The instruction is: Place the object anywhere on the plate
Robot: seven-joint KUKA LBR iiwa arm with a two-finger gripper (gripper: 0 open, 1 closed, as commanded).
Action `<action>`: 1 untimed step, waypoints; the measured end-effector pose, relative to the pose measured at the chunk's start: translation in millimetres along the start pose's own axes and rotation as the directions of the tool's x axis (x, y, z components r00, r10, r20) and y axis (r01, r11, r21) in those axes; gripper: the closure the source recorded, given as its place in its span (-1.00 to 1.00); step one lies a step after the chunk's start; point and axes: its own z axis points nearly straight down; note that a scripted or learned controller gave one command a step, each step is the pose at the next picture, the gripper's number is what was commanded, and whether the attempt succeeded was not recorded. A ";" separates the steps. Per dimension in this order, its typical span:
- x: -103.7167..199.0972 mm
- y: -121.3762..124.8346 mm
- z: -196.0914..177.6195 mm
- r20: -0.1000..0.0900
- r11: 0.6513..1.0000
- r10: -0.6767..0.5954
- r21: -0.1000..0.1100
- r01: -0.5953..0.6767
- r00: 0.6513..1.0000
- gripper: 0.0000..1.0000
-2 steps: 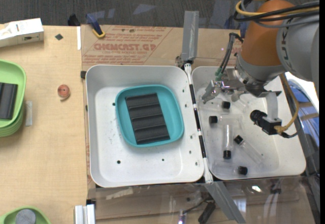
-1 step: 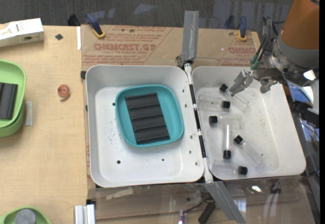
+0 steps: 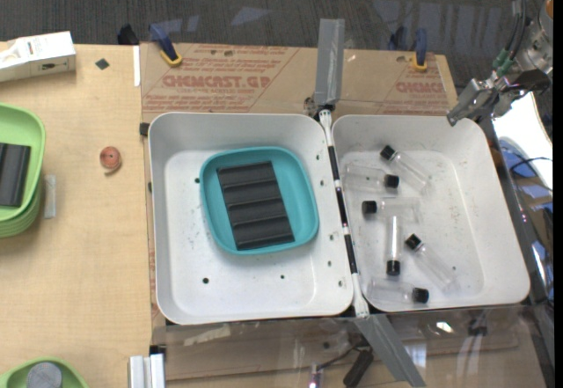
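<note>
A teal plate (image 3: pixel 211 194) lies in the left bin (image 3: pixel 176 276), with a black ridged insert (image 3: pixel 255 204) on it. Several clear tubes with black caps lie scattered in the right bin (image 3: pixel 500 228), among them one (image 3: pixel 393 245) near the middle and one (image 3: pixel 387 154) toward the back. My gripper (image 3: pixel 472 102) hangs above the right bin's far right corner, away from the tubes. Nothing shows in its grasp.
Brown cardboard (image 3: pixel 229 78) lies behind the bins, held by clamps. A grey upright bar (image 3: pixel 330 61) stands between the bins at the back. On the wooden bench to the left are a green tray (image 3: pixel 22 175), a small red disc (image 3: pixel 109 157) and a white box (image 3: pixel 35 56).
</note>
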 end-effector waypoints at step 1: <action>-74.7 17.4 -74.0 0.001 0.996 -0.089 -0.002 0.089 0.996 -1.00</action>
